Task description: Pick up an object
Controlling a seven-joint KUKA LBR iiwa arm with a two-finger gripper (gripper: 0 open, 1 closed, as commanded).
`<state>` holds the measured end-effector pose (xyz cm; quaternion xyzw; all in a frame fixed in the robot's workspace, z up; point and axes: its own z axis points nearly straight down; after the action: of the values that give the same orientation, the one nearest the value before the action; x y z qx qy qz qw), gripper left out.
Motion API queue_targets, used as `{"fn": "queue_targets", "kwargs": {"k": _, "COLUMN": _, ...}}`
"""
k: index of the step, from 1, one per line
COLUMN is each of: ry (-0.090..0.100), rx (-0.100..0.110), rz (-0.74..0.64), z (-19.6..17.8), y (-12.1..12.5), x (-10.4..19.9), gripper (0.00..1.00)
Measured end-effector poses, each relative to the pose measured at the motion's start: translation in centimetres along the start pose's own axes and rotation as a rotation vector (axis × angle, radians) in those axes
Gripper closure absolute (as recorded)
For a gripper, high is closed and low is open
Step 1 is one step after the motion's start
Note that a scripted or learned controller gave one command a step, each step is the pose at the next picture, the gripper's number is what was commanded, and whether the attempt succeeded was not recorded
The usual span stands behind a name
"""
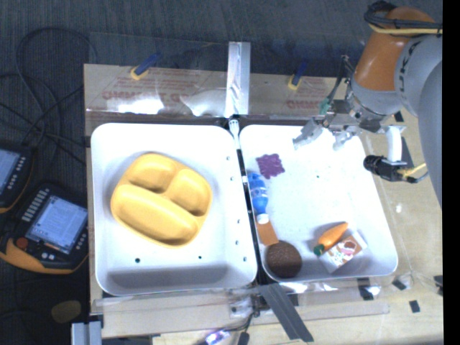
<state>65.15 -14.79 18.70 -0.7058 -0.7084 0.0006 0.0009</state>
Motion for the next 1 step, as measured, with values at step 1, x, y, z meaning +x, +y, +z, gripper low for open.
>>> {"fn": "queue_targets", "kwargs": {"k": 1, "ry": -0.003, "rx": -0.006, "rz": 0.180, "z": 9.73, "y": -5.42, "x": -1.16, "gripper": 0.00}}
